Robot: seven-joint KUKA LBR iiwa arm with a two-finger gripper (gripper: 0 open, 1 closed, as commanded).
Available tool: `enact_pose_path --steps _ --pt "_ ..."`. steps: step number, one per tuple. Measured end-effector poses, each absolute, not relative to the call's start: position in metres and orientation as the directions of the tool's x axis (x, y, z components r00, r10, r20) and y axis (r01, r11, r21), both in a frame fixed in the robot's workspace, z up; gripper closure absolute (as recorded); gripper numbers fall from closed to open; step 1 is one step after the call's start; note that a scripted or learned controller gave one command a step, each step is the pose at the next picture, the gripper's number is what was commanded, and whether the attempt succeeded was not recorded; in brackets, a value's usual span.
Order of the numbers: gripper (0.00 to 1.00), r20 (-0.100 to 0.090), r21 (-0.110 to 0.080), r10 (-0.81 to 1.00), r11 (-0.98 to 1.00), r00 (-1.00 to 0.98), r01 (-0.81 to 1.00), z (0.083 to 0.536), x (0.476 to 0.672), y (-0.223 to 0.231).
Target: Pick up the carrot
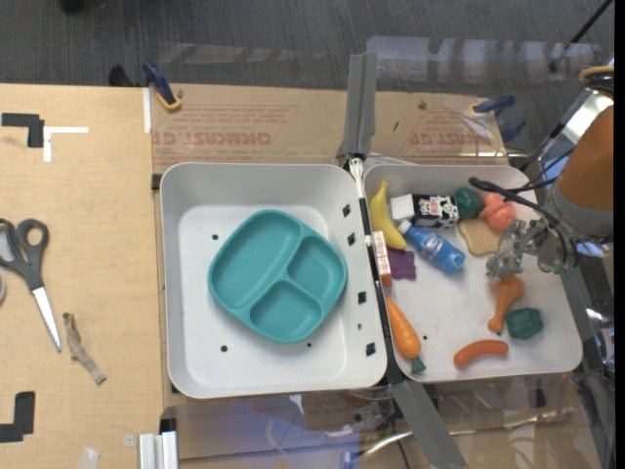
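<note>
The carrot point(401, 328), orange with a small green top, lies along the left wall of the right bin point(562, 360), pointing toward the front. My gripper point(516, 250) hangs over the right side of that bin, just above a tan toy drumstick point(505, 301) and well to the right of the carrot. Nothing can be made out in its grasp.
The right bin also holds a banana point(383, 218), a blue bottle point(436, 248), a purple piece point(401, 266), a cow-patterned box point(436, 208), a slice of bread point(479, 237), a green block point(524, 322) and an orange sausage point(480, 353). A teal divided plate point(278, 276) sits in the left bin. Scissors point(32, 272) lie on the bench at the left.
</note>
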State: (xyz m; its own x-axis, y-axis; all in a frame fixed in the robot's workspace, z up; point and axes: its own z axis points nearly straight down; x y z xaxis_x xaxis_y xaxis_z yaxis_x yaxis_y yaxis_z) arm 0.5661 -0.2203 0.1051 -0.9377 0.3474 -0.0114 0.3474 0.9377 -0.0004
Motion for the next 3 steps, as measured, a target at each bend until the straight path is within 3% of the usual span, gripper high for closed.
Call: enact_pose_path --steps 1,2,3 --pt "1.00 -0.002 0.000 0.167 0.986 -0.986 0.167 0.159 0.504 -0.157" --pt "1.00 -0.004 -0.001 0.145 0.989 -0.989 0.145 0.285 0.496 -0.223" --pt "1.00 -0.005 -0.001 -0.151 0.989 -0.989 -0.151 0.333 0.497 -0.222"
